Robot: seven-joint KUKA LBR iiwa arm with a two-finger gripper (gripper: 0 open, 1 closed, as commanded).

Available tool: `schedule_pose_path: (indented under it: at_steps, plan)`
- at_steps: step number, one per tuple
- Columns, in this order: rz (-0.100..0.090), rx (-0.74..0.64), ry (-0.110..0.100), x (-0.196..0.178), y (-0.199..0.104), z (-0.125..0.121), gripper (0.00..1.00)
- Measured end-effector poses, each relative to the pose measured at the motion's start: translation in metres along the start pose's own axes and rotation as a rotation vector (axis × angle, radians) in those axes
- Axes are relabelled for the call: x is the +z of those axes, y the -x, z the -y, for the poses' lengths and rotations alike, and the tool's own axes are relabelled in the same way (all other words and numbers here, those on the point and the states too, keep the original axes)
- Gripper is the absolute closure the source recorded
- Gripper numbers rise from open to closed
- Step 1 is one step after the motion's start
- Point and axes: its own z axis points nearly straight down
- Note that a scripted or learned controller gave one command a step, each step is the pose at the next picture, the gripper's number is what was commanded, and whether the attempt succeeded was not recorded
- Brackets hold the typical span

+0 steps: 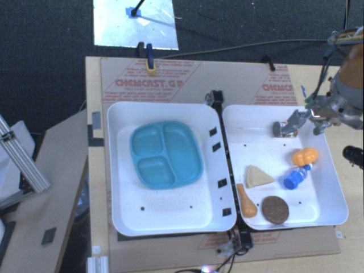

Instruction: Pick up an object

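Nearest in the right bin [318, 218]: brown cookie [276, 209], carrot [246, 202], cheese wedge [259, 176], blue bottle [296, 178], orange toy [305, 156]. Further back the gripper [286, 128] hangs w/ nothing held; can't tell if fingers are open. Risk: items sit close, so closing may nudge a neighbour & miss.

1. A blue bottle [296, 178] lay tilted in the right bin, just below an orange toy [305, 156].
2. A cream wedge [259, 176] lay flat left of the bottle.
3. A brown disc [275, 209] lay near the front.
4. An orange spoon-like piece [246, 201] lay beside the disc.
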Motion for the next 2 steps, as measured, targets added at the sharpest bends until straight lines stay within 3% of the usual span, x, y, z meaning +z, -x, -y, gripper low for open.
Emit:
schedule_pose_path:
  at_steps: [1, 2]
  plan:
    - [0.002, -0.002, 0.01, -0.006, 0.0, -0.002, 0.0]
    - [0.001, -0.004, 0.007, 0.043, -0.007, -0.01, 0.0]
